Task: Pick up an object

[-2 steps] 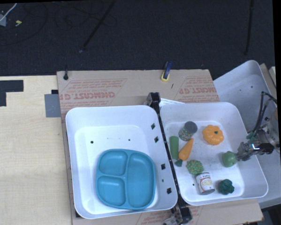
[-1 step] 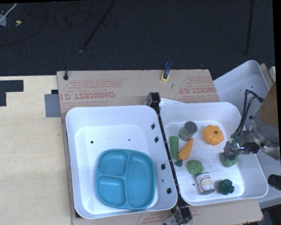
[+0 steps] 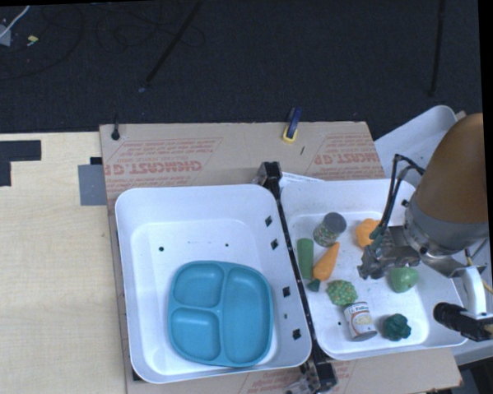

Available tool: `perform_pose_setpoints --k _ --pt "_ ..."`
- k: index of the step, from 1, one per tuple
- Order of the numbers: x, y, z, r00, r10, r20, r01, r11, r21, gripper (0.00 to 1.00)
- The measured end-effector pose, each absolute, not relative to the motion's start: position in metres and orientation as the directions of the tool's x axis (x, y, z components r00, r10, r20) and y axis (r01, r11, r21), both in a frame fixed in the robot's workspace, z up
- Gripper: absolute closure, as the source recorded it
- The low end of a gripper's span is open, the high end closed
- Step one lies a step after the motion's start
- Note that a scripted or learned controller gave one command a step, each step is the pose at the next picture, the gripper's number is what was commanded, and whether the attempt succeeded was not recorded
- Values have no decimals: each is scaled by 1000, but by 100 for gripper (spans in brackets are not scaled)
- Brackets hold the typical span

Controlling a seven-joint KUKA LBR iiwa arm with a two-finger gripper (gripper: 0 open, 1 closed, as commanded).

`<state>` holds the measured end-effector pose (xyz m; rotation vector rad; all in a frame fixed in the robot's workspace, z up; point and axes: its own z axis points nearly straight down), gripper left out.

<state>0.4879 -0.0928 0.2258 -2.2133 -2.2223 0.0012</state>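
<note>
The claw (image 3: 380, 263) is hanging low in the right bin (image 3: 427, 339), and I cannot tell how it is set. A pale green toy (image 3: 403, 279) is lying just beside it. A carrot (image 3: 326, 262), a small can (image 3: 360, 319), a bumpy green ball (image 3: 342, 292) and a dark green toy (image 3: 395, 327) are lying near. A blue tray (image 3: 220, 312) is sitting in the left bin (image 3: 141, 239). The cardboard (image 3: 187, 158) on the tabletop (image 3: 45, 285) is showing upside-down red letters I cannot read.
</note>
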Motion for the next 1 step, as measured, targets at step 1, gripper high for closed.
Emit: perform_pose_setpoints --k 1 --pt "494 -30 229 -6 1000 3 1000 7 -3 100"
